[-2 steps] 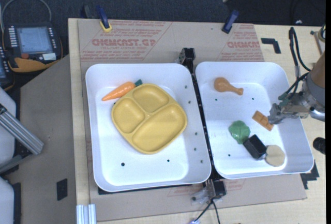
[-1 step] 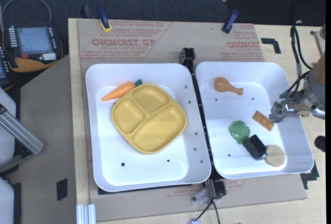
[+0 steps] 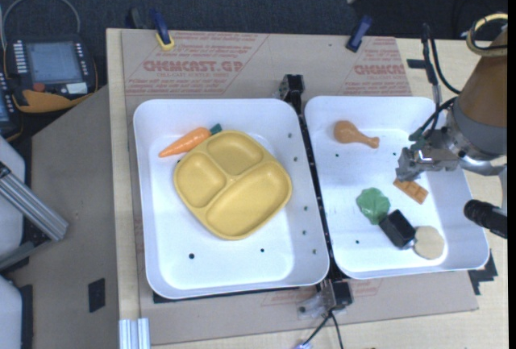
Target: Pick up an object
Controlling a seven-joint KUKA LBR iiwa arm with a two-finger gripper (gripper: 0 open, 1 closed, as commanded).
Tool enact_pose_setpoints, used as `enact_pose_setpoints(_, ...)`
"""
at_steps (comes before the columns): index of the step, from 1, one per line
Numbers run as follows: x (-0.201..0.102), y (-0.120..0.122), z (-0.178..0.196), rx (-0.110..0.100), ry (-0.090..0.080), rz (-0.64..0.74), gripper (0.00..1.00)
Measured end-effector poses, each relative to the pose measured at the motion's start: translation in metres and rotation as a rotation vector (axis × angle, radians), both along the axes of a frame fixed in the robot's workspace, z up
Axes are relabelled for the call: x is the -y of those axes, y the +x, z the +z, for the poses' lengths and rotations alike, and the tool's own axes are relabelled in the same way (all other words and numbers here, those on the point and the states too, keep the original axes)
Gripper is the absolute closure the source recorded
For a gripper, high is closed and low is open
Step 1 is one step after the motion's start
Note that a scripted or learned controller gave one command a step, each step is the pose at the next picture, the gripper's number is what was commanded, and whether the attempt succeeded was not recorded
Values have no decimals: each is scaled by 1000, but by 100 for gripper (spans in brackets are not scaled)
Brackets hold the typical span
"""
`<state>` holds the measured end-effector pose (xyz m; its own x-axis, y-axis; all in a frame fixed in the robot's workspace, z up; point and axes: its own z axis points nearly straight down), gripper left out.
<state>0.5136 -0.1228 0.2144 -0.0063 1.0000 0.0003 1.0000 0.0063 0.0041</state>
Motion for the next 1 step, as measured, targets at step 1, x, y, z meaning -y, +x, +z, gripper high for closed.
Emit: enact_pose_setpoints(1, -53, 10, 6, -1, 0, 0, 100)
